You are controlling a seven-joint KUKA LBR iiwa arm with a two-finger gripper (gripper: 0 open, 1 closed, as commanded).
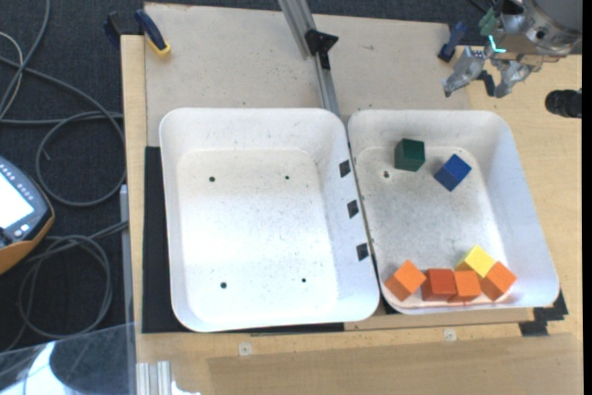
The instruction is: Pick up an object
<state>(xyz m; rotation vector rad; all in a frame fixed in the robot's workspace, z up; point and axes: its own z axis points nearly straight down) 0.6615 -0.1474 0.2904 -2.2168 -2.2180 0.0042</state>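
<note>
On the desk (231, 60) the left bin (185, 129) carries nothing to pick; every candidate lies in the right bin (518, 162). Near that bin's far wall a dark green cube (409, 154) sits just beside a blue cube (452, 171), the two close but apart. Along the near wall a tight row runs from an orange cube (405, 279) through a darker red-orange block (440, 283) and a further orange one (467, 285) to an orange cube (499, 280) at the end, with a yellow cube (479, 260) tucked behind them, all touching or nearly so.

The gripper (483, 77) hangs above the bare desk beyond the right bin's far rim, its jaws spread apart with nothing between them. The step in hand looks like the approach, with no grasp yet made.

The next move probably calls for travelling in over the bin and descending on one cube. The green or blue cube seems the easier choice, being nearest and free on all sides; the packed row leaves little room for the jaws.
</note>
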